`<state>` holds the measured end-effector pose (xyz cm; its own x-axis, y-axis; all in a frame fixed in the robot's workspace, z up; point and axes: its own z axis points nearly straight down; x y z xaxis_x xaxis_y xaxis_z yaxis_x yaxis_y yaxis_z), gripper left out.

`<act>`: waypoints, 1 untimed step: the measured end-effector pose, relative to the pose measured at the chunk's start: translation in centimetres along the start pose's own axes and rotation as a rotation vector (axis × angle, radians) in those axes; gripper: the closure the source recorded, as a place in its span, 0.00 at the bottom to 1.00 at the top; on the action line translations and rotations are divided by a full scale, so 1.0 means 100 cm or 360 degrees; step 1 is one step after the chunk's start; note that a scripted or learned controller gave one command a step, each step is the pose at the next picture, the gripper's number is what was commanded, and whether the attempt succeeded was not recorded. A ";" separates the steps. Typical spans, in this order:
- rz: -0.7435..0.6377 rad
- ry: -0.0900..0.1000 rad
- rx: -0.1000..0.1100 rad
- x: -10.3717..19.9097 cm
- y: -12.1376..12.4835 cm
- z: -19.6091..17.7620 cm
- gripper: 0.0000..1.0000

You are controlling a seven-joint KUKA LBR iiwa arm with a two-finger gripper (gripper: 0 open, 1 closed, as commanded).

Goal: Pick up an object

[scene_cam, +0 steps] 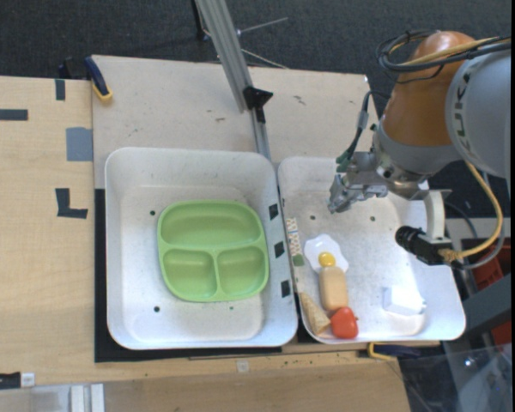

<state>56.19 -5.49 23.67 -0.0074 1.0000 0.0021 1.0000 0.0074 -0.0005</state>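
Note:
My gripper (342,197) hangs over the upper part of the right bin (373,230), fingers pointing down and left. A toy fried egg (324,252) lies below the gripper in that bin. A tan bread-roll piece (332,287) sits just under the egg. A red tomato (344,323) and an orange cone-shaped piece (314,312) rest at the bin's near edge. A white piece (404,299) lies at the bin's right side. Nothing shows between the fingers.
The left bin (129,230) holds a green divided plate (213,249). A metal pole (227,41) slants down to the divider between the bins. The arm's black cable and bracket (422,240) hang over the right bin's right edge.

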 end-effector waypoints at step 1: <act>0.0004 -0.0001 0.0003 0.043 0.000 0.004 1.00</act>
<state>56.13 -1.17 23.26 -0.0051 1.0000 0.0013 1.0000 0.0051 -0.0021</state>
